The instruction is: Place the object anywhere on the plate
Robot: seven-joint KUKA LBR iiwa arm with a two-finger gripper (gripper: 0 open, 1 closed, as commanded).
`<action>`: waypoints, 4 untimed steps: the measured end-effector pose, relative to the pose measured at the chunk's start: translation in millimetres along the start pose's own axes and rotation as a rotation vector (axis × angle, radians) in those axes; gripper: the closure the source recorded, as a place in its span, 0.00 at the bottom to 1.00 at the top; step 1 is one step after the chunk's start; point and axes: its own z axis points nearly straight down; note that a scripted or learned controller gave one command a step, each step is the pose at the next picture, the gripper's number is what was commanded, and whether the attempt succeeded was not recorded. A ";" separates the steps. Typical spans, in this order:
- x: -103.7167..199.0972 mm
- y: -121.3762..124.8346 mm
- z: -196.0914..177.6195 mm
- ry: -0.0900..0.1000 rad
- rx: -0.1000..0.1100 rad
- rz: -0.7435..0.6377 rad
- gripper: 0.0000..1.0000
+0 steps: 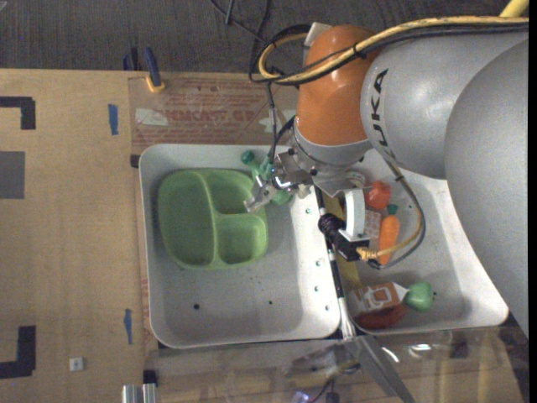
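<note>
The green plate (pixel 214 218), with its three compartments, lies in the upper half of the left bin (pixel 243 309), and I use it as the landmark. The gripper (pixel 267 185) hangs just over the plate's upper right corner, under the orange band (pixel 331 82) of the grey arm (pixel 453 82). Between its metal fingers (pixel 257 198) there is a small green object (pixel 270 173), so the gripper is pinching this object; part of it is hidden by the fingers, and I cannot tell exactly what it is. The object is at the plate's right rim, above it, and I cannot tell if it touches the plate. One more small green piece (pixel 247 155) lies just beyond the plate's upper right corner, near the bin wall. Well to the right of the plate, in the right bin (pixel 470 292), are a carrot (pixel 389 238), a red piece (pixel 377 195) above it, a ketchup bottle (pixel 382 302) and a green piece (pixel 419 293) touching it. A yellow cable (pixel 336 36) runs along the arm.
</note>
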 end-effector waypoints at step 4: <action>-223.4 -177.7 102.7 0.001 -0.013 1.183 0.00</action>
